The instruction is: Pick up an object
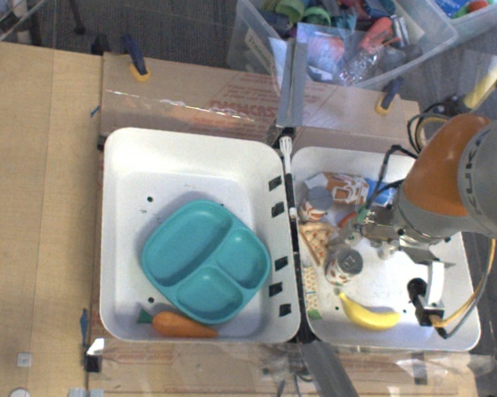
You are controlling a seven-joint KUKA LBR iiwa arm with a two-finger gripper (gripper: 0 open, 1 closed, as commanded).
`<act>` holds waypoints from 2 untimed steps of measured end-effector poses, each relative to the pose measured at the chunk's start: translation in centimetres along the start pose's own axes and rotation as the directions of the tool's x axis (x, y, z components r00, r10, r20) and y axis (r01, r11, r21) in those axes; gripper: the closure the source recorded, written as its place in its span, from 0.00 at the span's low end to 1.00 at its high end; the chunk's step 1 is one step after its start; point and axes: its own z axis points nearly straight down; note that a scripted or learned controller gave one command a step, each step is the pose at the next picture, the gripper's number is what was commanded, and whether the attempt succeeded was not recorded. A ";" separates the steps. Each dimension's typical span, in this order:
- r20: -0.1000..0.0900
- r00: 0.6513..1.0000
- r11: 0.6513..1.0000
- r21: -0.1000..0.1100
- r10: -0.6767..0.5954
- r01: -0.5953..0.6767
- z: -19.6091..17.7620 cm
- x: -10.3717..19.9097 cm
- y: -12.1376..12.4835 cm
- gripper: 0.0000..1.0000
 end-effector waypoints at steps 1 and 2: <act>0.002 1.000 1.000 -0.003 0.004 -0.004 -1.0 -0.3 0.1 1.00; 0.002 1.000 1.000 -0.002 0.004 -0.004 -1.0 -0.2 0.1 0.00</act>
